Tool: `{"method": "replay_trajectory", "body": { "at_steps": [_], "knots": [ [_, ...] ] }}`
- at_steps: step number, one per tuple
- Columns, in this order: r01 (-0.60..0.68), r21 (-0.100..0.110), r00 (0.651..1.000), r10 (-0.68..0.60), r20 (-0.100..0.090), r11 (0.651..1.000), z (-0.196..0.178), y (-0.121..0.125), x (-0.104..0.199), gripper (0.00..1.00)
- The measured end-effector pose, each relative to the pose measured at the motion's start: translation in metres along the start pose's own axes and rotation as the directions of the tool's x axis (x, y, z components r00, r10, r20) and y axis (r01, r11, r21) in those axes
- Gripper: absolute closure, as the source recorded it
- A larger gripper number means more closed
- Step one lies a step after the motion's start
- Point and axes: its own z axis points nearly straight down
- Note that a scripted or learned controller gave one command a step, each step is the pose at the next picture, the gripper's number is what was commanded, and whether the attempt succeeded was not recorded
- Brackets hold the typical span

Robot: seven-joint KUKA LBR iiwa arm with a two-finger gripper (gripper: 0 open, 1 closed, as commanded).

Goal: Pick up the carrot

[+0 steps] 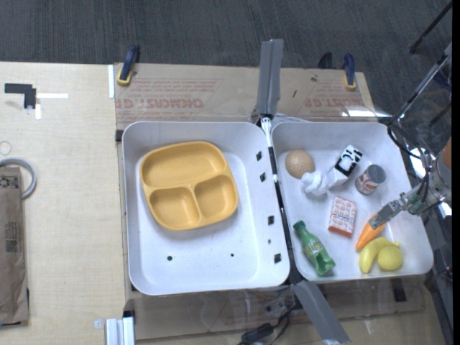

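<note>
Camera view: gripper [394, 210] is reaching in from the right over the right bin [424, 243], its tip sitting at the carrot's green top. Can't tell how wide it is standing or whether it is gripping anything. Carrot [369, 233], a smooth orange cone, is lying tilted near the bin's right wall, just above the glossy yellow lemon [389, 257] and banana [369, 257]. Green bottle [314, 248] is lying left of them. Yellow three-part plate [189, 185] is sitting in the left bin [144, 264].
</note>
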Motion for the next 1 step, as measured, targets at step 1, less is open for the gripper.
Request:
{"method": "replay_trajectory", "body": {
  "at_steps": [1],
  "knots": [
    [0.182, -0.001, 0.983, -0.182, 0.000, 0.983, 0.0621, -0.0014, 0.0012, 0.00]
  ]
}}
